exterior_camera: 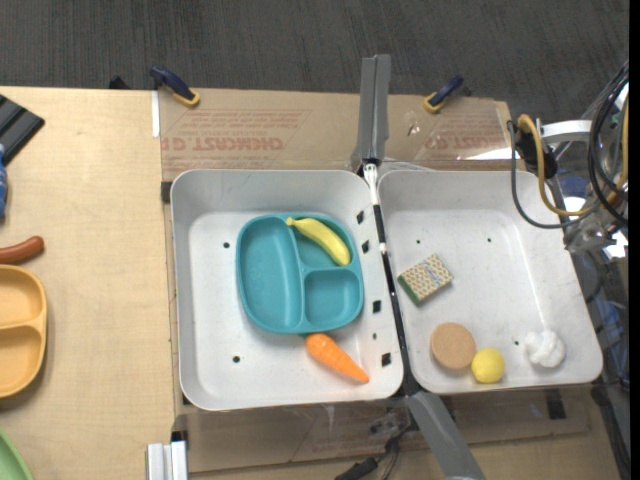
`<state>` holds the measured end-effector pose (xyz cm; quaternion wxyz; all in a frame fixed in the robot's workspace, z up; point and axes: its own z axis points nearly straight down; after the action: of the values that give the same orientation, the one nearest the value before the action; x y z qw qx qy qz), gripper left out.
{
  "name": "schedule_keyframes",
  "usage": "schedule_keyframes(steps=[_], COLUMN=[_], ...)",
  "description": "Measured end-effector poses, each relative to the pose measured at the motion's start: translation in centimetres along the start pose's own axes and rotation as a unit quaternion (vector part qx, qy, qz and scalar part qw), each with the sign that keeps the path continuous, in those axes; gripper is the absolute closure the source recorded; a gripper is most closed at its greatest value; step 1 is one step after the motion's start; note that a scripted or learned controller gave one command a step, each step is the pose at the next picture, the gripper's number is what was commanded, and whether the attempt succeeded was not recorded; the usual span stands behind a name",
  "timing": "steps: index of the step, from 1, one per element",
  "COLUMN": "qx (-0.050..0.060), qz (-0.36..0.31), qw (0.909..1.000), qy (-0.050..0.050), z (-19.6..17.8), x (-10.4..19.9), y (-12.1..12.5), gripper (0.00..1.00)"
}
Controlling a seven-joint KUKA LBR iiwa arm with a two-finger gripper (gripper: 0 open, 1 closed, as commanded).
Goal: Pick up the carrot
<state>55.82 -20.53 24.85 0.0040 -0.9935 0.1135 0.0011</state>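
The orange carrot (336, 358) lies in the left bin (200, 268), close to its front right corner. Its thick end touches the front edge of the teal divided plate (290, 278), and its tip points toward the bin's right wall. Nothing covers the carrot.
A banana (322, 238) rests in the plate's upper compartment. The right bin (570, 268) holds a patterned block (426, 278), a tan disc (453, 345), a yellow ball (488, 365) and a white lump (544, 348). Cables and arm hardware (600, 178) crowd the right edge. An orange plate (18, 333) sits far left.
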Motion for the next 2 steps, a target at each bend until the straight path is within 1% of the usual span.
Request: schedule_keyframes(steps=[1,2], qx=[0.002,0.0], qz=[-0.01,-0.012], qw=[0.9999,0.9999], qy=[0.003,0.0], z=[-10.7,-3.3], x=[-2.4,-2.8], y=[1.0,-2.0], gripper=[1.0,1.0])
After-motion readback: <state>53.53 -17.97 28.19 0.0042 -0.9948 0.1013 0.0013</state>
